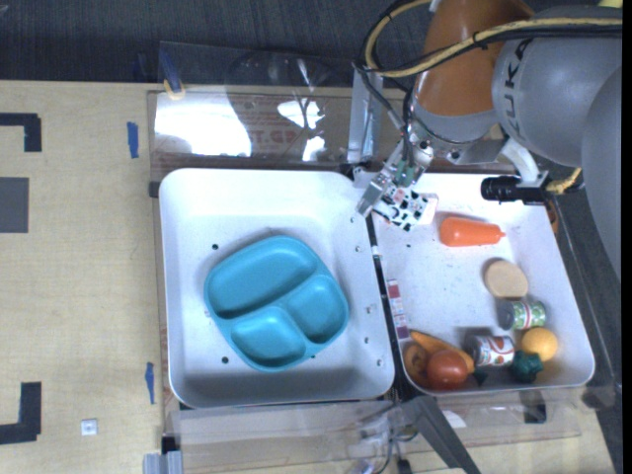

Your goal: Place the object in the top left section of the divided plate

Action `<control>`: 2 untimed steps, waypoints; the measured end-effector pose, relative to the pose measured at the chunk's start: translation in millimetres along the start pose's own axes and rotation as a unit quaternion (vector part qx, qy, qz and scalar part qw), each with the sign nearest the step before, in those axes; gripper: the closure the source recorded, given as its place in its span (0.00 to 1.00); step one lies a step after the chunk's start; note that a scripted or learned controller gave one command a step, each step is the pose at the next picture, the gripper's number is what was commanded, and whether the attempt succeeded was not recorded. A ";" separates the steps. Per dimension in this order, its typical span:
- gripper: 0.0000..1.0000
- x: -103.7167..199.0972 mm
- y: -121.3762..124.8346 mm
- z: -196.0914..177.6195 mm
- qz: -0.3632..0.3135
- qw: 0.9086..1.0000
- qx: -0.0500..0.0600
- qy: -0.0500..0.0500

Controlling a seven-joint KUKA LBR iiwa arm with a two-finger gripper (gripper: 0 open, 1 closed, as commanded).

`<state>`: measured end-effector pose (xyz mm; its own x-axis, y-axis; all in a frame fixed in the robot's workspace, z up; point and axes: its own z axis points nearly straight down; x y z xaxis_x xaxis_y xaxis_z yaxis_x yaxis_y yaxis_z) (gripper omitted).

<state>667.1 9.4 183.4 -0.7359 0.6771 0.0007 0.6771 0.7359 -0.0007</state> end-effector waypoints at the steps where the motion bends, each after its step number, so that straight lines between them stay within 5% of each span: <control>1: 1.00 -2.2 0.9 -9.5 0.001 1.000 -0.002 -0.002; 2: 1.00 30.1 17.4 1.1 -0.186 0.983 0.001 0.001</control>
<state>656.8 42.6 182.4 -0.9322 0.3620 0.0040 0.3620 0.9322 -0.0010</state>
